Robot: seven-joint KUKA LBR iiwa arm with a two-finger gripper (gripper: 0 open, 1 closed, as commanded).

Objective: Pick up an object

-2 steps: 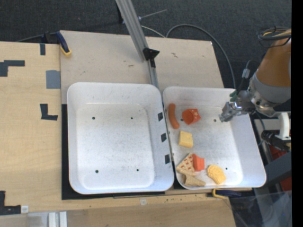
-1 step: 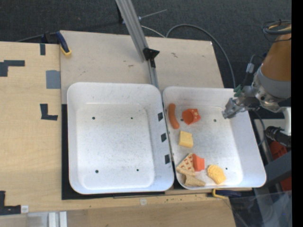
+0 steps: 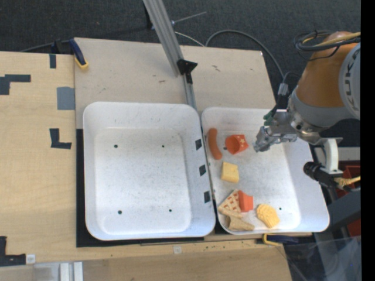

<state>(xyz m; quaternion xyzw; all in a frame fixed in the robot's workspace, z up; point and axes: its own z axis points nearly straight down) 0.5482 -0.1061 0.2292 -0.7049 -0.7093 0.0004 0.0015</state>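
A wooden bench (image 3: 35,157) carries two white bins side by side. Whether the gripper (image 3: 262,141) is released or clenched cannot be told; it hangs in the right bin (image 3: 304,212), just right of a red block (image 3: 236,144). Left of that lies a sausage (image 3: 215,143), with a yellow cube (image 3: 230,172) nearer.

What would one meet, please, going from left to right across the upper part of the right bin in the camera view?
Orange sausage → red block → gripper, hanging over the bin just right of the red block.
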